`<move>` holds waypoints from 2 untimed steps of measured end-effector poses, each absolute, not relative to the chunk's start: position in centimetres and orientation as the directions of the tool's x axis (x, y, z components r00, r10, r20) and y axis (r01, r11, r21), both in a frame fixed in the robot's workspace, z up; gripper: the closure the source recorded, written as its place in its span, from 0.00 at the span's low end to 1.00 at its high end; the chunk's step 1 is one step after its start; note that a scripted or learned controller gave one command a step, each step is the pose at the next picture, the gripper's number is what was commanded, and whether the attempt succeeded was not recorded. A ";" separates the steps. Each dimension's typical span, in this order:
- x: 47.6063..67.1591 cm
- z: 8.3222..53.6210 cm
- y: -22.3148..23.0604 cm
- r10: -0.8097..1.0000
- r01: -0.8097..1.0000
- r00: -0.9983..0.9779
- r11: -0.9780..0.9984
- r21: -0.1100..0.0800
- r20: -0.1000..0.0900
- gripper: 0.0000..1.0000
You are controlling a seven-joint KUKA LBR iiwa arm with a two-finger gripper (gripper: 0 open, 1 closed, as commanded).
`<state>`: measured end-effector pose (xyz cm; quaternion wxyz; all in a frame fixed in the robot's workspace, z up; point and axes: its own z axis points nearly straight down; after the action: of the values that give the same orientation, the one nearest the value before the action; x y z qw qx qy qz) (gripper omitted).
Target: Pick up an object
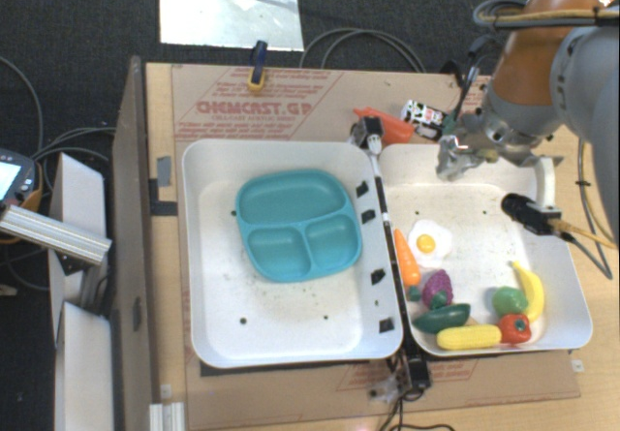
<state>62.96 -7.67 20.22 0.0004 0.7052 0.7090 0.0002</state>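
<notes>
Position the gripper (455, 166) (finger state indeterminate) over the fried egg (429, 243) in the right bin (562, 269), then descend vertically.

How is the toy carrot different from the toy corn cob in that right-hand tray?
The carrot is orange and tapered; the corn cob is yellow and blunt-ended. The carrot lies along the tray's left wall, the corn along its near edge. The carrot looks slimmer. Both lie flat among the toy foods.

The bench board (291, 95) reads "CHEMCAST GP" (red print, smaller lines illegible).
</notes>
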 end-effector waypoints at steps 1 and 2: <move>62.6 21.6 -1.7 1.000 1.000 -0.008 0.008 0.003 0.001 1.00; 61.8 19.1 -10.1 1.000 1.000 0.003 -0.003 0.001 -0.001 1.00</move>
<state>61.82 -10.15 19.06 0.0010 0.7082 0.7060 0.0000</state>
